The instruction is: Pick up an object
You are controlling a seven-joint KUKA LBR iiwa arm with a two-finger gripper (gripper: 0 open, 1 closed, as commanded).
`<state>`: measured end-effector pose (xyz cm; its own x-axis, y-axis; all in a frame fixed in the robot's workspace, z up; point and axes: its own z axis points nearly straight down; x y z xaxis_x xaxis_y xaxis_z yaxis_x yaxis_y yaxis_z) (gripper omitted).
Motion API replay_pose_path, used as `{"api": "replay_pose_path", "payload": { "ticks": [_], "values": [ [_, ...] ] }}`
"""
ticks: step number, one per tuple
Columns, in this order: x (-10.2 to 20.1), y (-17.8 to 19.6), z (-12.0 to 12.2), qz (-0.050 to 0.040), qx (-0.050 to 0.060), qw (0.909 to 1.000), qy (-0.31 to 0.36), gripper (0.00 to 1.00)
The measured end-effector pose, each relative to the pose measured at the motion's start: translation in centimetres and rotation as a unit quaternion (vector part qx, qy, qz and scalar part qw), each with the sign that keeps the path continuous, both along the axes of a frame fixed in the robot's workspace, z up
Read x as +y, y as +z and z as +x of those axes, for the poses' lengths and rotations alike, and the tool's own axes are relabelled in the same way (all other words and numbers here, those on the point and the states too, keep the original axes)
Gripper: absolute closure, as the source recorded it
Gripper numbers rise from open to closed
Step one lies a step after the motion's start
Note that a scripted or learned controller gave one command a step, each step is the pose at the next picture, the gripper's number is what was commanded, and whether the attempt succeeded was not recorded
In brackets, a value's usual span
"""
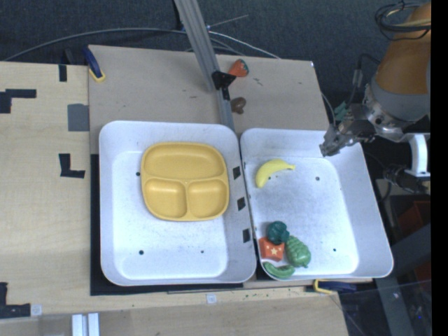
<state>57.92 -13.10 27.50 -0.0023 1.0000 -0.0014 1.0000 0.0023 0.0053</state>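
A yellow banana (272,171) lies in the right bin (350,208), near its upper left. At that bin's front left corner sits a cluster of small toys: a dark teal piece (278,231), an orange-red piece (271,249) and green vegetables (296,253). My gripper (330,148) hangs over the right bin's far right rim, well to the right of the banana, with nothing seen between its fingers. The arm's wrist (400,82) rises behind it at the right edge.
The left bin (119,243) holds a yellow divided plate (185,180). A grey pole (199,37) slants down to the bins' back edge, with a small orange object (239,67) beside it. Wooden bench top surrounds the bins.
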Motion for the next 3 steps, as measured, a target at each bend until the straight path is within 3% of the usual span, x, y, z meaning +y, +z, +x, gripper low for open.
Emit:
{"api": "replay_pose_path", "payload": {
  "ticks": [3],
  "values": [
    [15.9,-1.8,-3.4,0.0015,0.004,1.0,0.003,1.0]
  ]
}}
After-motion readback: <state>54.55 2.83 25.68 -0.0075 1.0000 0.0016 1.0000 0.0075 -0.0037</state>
